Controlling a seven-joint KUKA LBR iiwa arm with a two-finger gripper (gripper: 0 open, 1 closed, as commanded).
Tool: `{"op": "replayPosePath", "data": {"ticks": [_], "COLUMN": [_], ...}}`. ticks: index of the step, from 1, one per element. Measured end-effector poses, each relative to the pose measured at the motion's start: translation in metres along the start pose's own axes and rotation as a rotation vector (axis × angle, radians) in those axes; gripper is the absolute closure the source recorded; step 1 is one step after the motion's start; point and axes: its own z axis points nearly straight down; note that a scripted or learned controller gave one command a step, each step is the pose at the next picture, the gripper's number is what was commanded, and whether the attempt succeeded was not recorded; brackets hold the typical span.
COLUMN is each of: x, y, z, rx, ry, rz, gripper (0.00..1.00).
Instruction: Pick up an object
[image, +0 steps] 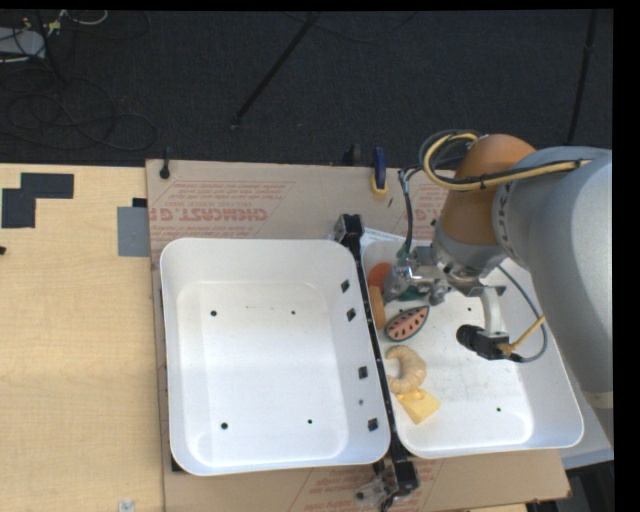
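Bench (70, 330) w/ two white bins (260, 440)

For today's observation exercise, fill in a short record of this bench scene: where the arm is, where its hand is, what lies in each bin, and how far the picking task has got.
arm: grey with an orange band, reaching in from the right over the right bin
hand: low at the right bin's upper left, above the watermelon slice
right bin contents: watermelon slice, an orange piece, a beige curled piece, a yellow wedge, all near its left wall
left bin: white, beside the right bin
task state: no object seen lifted
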Motion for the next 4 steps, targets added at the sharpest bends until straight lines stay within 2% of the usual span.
{"op": "replayPosePath", "data": {"ticks": [1, 2, 3, 4], "x": [-0.009, -0.009, -0.001, 0.001], "y": [0.0, 0.0, 0.0, 0.0], "z": [0.001, 0.001, 0.0, -0.009], "rx": [0.002, 0.002, -0.001, 0.002], "ry": [0.009, 0.009, 0.001, 0.008], "rz": [-0.003, -0.004, -0.002, 0.0], "gripper": [0.0, 0.0, 0.0, 1.0]}}
